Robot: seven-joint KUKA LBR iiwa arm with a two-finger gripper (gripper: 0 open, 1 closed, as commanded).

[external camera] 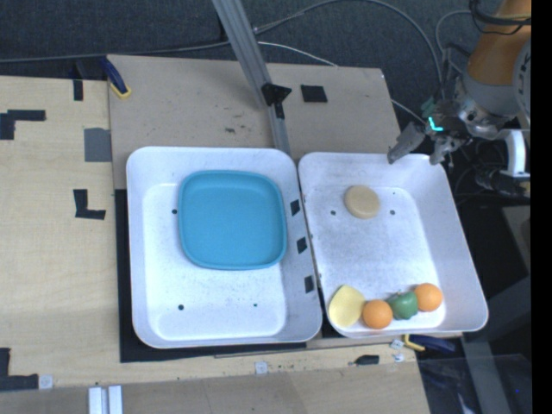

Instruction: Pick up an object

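- Along the lower edge of the right white bin (pixel 457 257), a pale yellow rounded piece (pixel 347 305), an orange ball (pixel 377 314), a green lumpy item (pixel 403 304) and a second orange ball (pixel 428 297) are lined up, touching.
- A tan round disc (pixel 362 202) is seen alone in that bin's upper part.
- A blue square plate (pixel 232 219) is held by the left white bin (pixel 147 257).
- The gripper (pixel 420 147) is seen over the right bin's upper right corner, spread and grasping nothing.

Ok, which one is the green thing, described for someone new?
Look in the right bin, along its near edge. Four small items sit in a row there; the green thing is wedged between two orange balls, the only green piece.
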